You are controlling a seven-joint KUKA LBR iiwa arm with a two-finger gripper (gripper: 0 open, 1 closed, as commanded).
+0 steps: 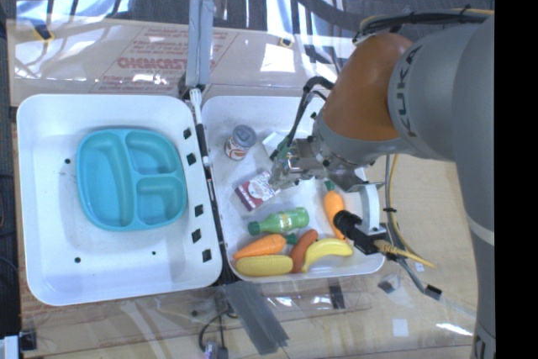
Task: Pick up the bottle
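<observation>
Over in the left bin (34, 206) we see a blue divided tray (132, 179). Moving right, the other bin (220, 109) holds a can (240, 141), a red packet (255, 192), the green bottle (281, 223) lying flat, and a carrot (262, 246). Our gripper (284, 164) hangs above the packet, apart from the bottle; how it is set we cannot tell.

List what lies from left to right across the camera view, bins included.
Blue divided tray in the left bin → small can → red-and-white packet → green bottle → tool → carrot by the right bin's edge.
</observation>
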